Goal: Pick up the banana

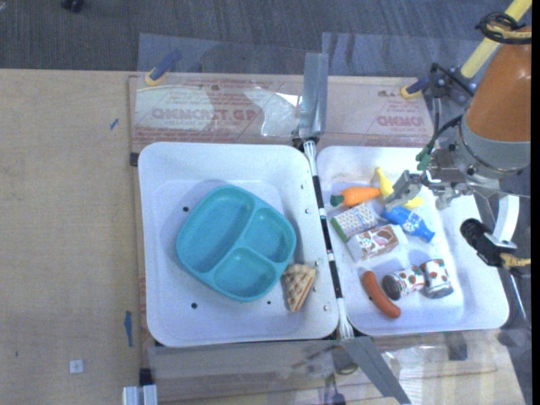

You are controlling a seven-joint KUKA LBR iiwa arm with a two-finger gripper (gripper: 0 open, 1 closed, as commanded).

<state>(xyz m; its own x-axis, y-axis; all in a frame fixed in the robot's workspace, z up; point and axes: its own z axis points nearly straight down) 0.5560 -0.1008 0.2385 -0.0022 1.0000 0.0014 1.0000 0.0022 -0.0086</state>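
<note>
the gripper (411, 186) hangs low in the upper part of the right bin (489, 315), right over the banana (390, 184), and i can't tell from here whether it's open or clamped on anything. the banana lies in a tight huddle, touching the carrot (358, 196) on its left with the blue bottle (412, 222) just below it. i'd worry the grab slides off the banana's curved skin, or nips the bottle or carrot instead, since everything sits so close.

Divided plate (236, 243) in left bin (160, 310) (waffle wedge (298, 287) just beside), banana (384, 180) in right bin (485, 315)
</note>
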